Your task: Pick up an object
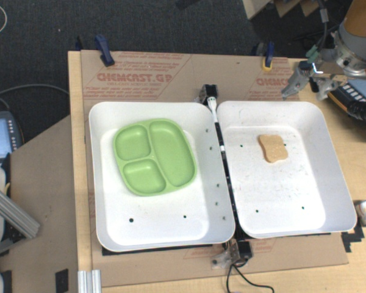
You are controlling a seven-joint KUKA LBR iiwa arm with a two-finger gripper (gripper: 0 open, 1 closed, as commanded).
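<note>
One toast slice [273,148] — well below gripper [305,78]

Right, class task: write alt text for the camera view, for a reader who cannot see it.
Two shallow white bins sit side by side: the left bin holds a green divided plate, the right bin a tan slice of toast. The end effector hangs beyond the right bin's far corner.

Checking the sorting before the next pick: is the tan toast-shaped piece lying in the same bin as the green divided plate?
No, the toast piece lies in the right bin, the green plate in the left bin.
</note>
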